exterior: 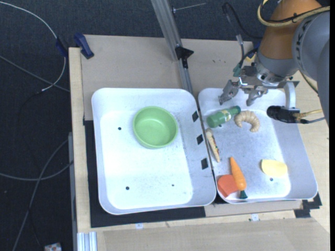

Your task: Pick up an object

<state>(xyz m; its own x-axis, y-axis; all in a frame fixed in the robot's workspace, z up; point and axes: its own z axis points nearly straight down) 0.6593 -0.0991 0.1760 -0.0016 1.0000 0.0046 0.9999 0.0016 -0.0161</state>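
Dark carpet surrounds a pale wooden worktop [131, 54], and thin cables trail across the floor on the left. We see two shallow white bins side by side on the worktop: the left bin [146, 187] and the right bin [293, 156], whose far rim is partly covered by the arm. A metal rail [167, 22] slants down from the top edge and ends near the gap between the bins, and a small blue clip [82, 45] sits at the worktop's far left corner.

In the left bin we find a green bowl [155, 126], upright, toward the far side. In the right bin a green bottle [222, 116] lies on its side just beside a tan croissant [248, 120]; whether they touch we cannot tell. A thin beige stick-like item [212, 145] lies along the left wall, hard to identify. Nearer us, an orange carrot [238, 175] lies partly over a red-orange block [226, 185], and a yellow piece [274, 167] rests well apart on the right.

The grey arm, with its orange band [285, 30], is cut off by the right edge. The gripper [242, 92] hangs above the far end of the right bin, just beyond the bottle and croissant. Its fingers [228, 94] are spread apart, with nothing between them.
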